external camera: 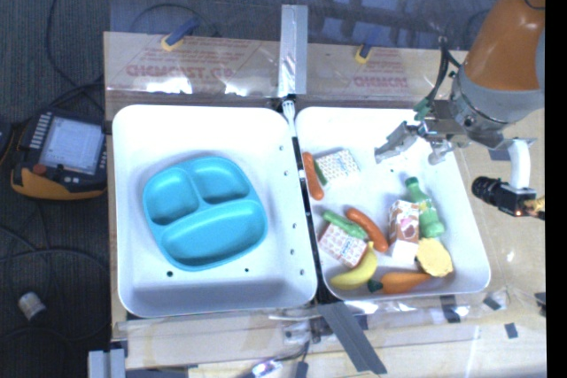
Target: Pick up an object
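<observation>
I am seeing the claw (415, 142) hanging over the upper right part of the right bin (474, 230), its two fingers spread apart and pinching nothing. Below it and just to its side, a green bottle (423, 208) is lying beside a small carton (403, 221). Further below, a yellow lemon half (434, 258), an orange carrot (403, 281) and a banana (354, 273) are crowding the near wall. Off to the claw's left a patterned packet (337, 164) is resting. Well beyond, a blue divided plate (205, 210) is sitting in the left bin (133, 190)
</observation>
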`<move>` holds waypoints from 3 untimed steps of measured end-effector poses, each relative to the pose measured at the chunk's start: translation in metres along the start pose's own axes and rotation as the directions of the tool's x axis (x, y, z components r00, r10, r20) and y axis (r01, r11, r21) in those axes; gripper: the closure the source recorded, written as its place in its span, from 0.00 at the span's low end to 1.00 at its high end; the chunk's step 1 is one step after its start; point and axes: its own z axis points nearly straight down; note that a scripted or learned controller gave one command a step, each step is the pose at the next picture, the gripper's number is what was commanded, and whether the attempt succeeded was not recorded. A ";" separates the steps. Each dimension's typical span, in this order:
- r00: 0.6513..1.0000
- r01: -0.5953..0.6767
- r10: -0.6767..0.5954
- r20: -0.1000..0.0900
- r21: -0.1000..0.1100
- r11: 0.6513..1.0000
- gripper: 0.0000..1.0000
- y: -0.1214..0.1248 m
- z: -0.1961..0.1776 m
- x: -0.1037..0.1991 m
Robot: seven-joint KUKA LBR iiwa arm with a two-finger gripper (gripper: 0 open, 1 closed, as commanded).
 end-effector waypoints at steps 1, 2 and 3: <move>0.973 -0.231 0.231 0.000 0.002 0.973 0.00 -0.044 0.038 0.022; 0.999 -0.042 0.042 0.001 -0.014 0.999 0.00 -0.051 0.149 0.022; 0.999 -0.041 0.041 0.000 -0.013 0.999 1.00 -0.050 0.140 0.022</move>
